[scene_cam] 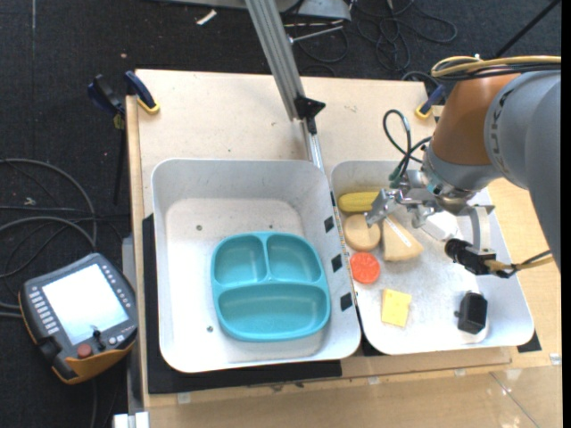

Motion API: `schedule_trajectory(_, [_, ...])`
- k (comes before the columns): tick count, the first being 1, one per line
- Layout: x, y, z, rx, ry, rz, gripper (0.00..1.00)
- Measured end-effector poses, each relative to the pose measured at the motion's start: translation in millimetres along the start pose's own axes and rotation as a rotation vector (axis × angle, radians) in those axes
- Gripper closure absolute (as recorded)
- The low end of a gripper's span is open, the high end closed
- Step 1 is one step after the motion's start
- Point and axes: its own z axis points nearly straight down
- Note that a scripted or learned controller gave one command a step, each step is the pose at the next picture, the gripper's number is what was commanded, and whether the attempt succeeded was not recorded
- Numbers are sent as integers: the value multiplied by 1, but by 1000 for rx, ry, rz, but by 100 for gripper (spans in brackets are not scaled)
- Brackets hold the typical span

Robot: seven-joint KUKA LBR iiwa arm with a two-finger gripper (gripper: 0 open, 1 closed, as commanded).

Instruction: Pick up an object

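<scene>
1. Bench top (223,114) of pale wood carries two shallow white bins set side by side and touching along their inner walls.
2. Taking the right bin (508,324) as the landmark: the left bin (169,203) lies directly to its left and holds a teal divided plate (268,285) with three compartments.
3. Inside the right bin, at its rear left corner, lies a yellow corn cob (355,201).
4. Just in front of the cob, against the bin's left wall, sits a round tan bun (360,233), and a pale wedge-shaped piece (401,243) lies just beside it toward the bin's middle.
5. An orange-red round piece (366,267) rests in front of the bun, near the left wall.
6. A yellow square block (395,308) lies toward the bin's front, left of centre.
7. A small black object (472,311) sits near the bin's front right corner.
8. The grey arm with its orange band (473,119) reaches in over the bin's rear right side.
9. The gripper (403,201) hangs over the bin's rear half, just above the wedge and bun; whether its fingers are apart or together cannot be told.
</scene>
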Motion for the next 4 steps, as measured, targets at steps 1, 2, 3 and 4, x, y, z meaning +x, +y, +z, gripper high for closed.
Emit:
schedule_trajectory(1, [0,3,31,-12,-1,1,0])
schedule_trajectory(2, [0,4,18,-18,-2,0,100])
schedule_trajectory(3, [3,8,-45,-14,-2,-2,100])
schedule_trajectory(4, [14,8,-99,-13,-1,-3,100])
